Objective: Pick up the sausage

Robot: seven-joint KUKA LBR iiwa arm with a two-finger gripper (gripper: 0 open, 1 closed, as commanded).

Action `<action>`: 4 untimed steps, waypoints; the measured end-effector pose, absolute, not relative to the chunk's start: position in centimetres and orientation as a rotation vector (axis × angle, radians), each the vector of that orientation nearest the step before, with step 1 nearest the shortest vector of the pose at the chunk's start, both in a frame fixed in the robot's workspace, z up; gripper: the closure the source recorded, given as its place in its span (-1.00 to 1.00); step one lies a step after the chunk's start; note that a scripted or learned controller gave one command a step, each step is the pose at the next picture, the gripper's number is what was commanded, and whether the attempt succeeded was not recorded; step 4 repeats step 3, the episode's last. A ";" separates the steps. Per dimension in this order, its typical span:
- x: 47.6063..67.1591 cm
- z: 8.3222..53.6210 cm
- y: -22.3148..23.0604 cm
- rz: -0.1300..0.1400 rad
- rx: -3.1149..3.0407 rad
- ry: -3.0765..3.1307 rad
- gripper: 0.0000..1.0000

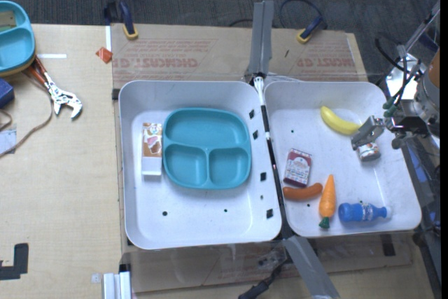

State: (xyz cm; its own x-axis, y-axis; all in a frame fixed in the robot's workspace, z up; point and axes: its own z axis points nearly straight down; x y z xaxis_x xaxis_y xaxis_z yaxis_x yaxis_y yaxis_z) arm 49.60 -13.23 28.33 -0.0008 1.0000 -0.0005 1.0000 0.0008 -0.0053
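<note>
The sausage [302, 192] is a short red-orange link lying flat near the front of the right bin [399, 171]. It sits just below a small red box [298, 168] and touches the left side of a carrot [327, 196]. My gripper [383, 139] hangs over the right side of that bin, to the right of a banana [338, 121] and well up and right of the sausage. Its fingers [367, 132] stand apart, open, with nothing between them.
A blue bottle [362, 212] lies at the right bin's front right corner. The left bin [136, 171] holds a teal divided plate [207, 148] and a small packet [152, 148]. A wrench [61, 99] and a teal bowl [14, 35] lie on the bench at far left.
</note>
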 end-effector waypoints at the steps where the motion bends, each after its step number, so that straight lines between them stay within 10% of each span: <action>1: 48.0 15.4 -17.6 0.005 -2.397 -2.024 -1.00; 2: 48.1 16.1 -17.7 0.008 -2.398 -2.020 1.00; 4: 47.8 22.0 -20.6 0.004 -2.342 -2.091 1.00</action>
